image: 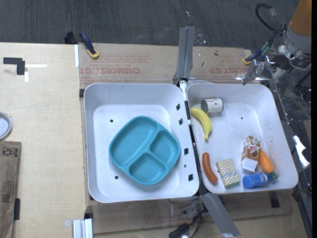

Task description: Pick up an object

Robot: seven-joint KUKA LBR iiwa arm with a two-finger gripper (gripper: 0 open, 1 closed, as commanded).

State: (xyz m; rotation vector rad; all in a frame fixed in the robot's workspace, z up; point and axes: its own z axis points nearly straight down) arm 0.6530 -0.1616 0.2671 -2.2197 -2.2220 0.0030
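Observation:
The right bin (277, 114) holds several small items: a yellow banana (201, 122), a small silver can (212, 104) lying on its side, a red sausage (209, 168), a green-patterned box (228, 172), a blue bottle (256, 181), an orange carrot (266, 161) and a snack packet (251, 148). My gripper (257, 69) hangs above the bin's far right corner, well apart from all of them. Nothing shows in its grasp.
A blue divided plate (144, 150) lies in the left bin (94, 133). A grey divider post (185, 53) stands behind the seam between the bins. Clamps (89, 45) and a tape roll (4, 127) sit on the bench at left. Cables (270, 15) trail by the arm.

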